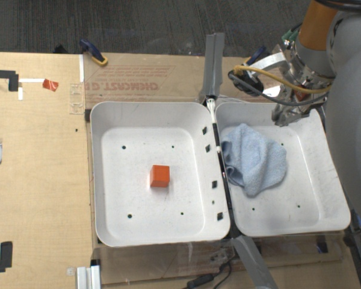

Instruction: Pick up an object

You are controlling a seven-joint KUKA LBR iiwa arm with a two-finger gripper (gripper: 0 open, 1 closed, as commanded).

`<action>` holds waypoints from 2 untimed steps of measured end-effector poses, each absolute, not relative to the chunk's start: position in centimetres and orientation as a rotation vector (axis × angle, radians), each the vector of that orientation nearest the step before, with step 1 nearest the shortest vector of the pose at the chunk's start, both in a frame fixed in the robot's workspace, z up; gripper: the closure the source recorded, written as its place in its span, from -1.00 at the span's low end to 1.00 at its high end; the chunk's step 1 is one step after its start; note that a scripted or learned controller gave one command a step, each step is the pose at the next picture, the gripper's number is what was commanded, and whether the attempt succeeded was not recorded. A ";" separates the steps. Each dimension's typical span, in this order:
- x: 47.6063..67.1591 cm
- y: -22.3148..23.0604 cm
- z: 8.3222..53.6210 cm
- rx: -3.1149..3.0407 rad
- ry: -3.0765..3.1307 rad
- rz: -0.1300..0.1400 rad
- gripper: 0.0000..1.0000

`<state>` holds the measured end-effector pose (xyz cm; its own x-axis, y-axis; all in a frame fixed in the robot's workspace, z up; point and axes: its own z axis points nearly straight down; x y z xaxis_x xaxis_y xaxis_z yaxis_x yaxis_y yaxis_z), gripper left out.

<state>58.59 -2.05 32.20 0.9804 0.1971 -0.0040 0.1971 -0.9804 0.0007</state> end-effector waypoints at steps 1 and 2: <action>64.8 0.3 41.7 3.125 0.309 -0.004 1.00; 57.2 0.4 33.0 3.039 0.790 -0.012 1.00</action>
<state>57.23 0.38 33.00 0.8733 0.4871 -0.0075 0.4871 -0.8733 -0.0008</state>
